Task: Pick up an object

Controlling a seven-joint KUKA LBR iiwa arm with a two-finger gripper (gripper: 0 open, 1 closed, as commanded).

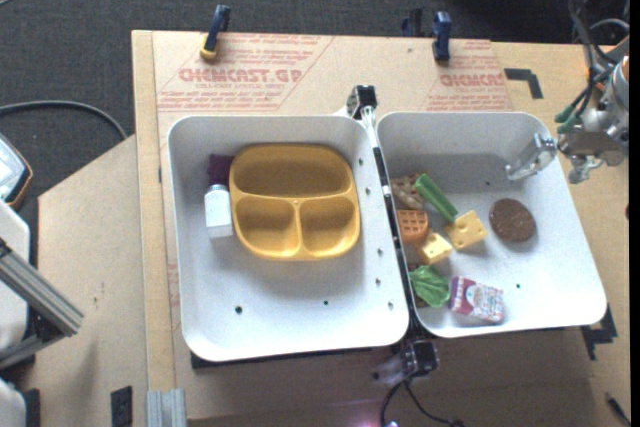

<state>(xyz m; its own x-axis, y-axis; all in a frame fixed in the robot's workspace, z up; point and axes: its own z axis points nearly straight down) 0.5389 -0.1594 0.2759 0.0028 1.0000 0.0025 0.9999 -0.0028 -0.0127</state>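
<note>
Camera view shows the claw (552,161) hanging over the upper right corner of the right bin (560,300) with nothing visibly held, and how far apart its fingers stand I cannot tell, so I judge the pick is at the approach step and no object is yet taken. Nearest the claw, just below and to its left on the bin floor, lies a flat, round, dark brown patty (512,220), lying apart from the yellow cheese wedge (466,231) farther left. A next move would call for shifting down-left over the patty, descending and closing across its low rim.
</note>
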